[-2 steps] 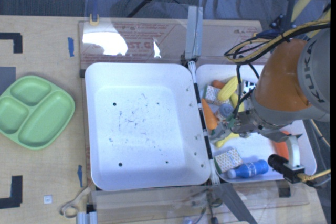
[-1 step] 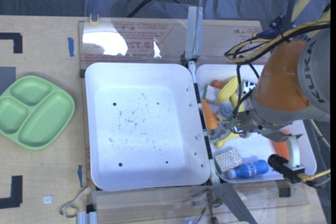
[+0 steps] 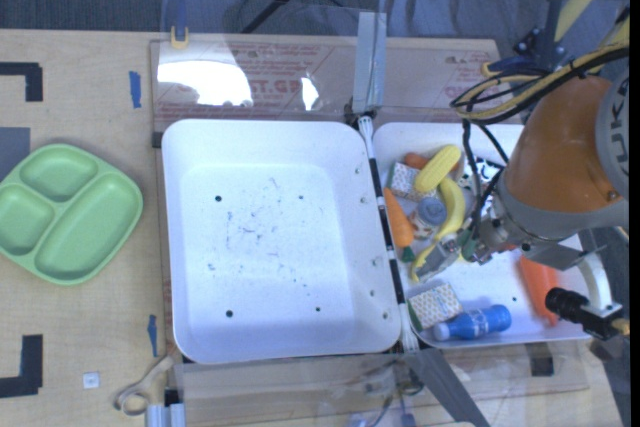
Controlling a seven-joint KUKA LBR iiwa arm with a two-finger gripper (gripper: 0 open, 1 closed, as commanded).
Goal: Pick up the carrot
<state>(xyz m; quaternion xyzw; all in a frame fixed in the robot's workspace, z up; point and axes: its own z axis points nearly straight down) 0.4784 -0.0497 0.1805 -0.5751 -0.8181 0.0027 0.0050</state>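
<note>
Camera view shows the approach step: the gripper (image 3: 470,245), whose state I cannot tell, hangs low in the right bin (image 3: 560,340) just beside the carrot (image 3: 398,220) at the left wall, so the next move needs it centred over the carrot.
</note>
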